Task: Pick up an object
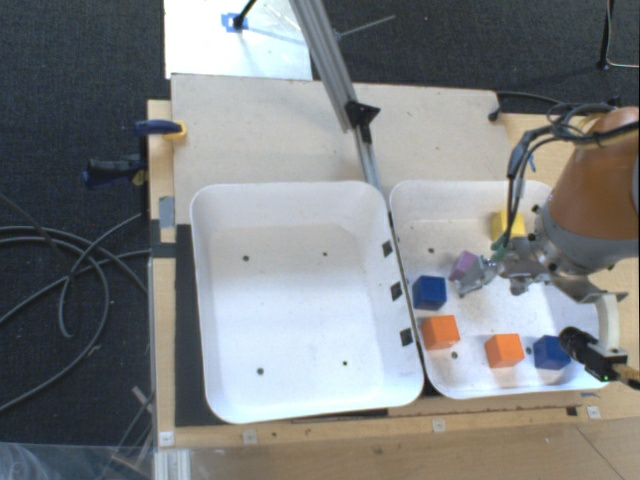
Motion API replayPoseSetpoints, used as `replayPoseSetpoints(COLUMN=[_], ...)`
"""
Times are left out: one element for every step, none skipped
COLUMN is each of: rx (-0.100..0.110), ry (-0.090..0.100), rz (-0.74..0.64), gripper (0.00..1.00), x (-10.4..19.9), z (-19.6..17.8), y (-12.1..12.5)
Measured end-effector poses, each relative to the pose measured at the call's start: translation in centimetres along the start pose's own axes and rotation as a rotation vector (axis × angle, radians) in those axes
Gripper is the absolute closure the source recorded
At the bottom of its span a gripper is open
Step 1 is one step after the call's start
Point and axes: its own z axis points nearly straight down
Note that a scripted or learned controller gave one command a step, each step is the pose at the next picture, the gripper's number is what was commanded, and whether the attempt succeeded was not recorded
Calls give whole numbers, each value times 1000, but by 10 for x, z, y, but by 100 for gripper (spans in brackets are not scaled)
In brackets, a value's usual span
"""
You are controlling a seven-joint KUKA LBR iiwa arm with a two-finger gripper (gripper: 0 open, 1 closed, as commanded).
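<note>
The purple block [464, 265] lies in the right bin [430, 203], tilted, right at the tips of the gripper [480, 274], touching or nearly touching them on their left side; whether it sits between the fingers or just against them cannot be told, and whether the gripper is spread or closed cannot be told either, since the metal parts blur together at this angle. Just below and to the left of the gripper rests a dark blue cube [430, 291], close to the purple block but apart from it. Further below the gripper, an orange cube [439, 331] sits near the bin's left wall, and to its right, under the wrist, a second orange cube [504, 350] stands just beside another blue cube [551, 353] near the bin's lower right corner. Above the gripper and a little to its right, a yellow block [506, 225] shows partly behind the cables that run down the arm [590, 208]. The blocks around the gripper are spaced out, so none presses against the purple one; the dark blue cube is its nearest neighbour. Far to the gripper's left is the left bin [220, 298], its floor showing small dark dots. A slanted metal pole [330, 58] crosses from the top of the view down to the seam between the two bins. Beyond the bench's left edge, well away from the gripper, a blue and yellow clamp [150, 128] grips the board, and black cables [60, 278] loop on the dark floor. No readable writing or brand marks show anywhere.
</note>
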Motion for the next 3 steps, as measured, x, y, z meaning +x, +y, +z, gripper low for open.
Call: replayPoseSetpoints(rx=[2,-2,5], ry=[-3,-3,2], rz=[-2,3,-3], gripper=[0,0,0], x=[-26,-75,-31], z=[85,126,125], y=[79,116,80])
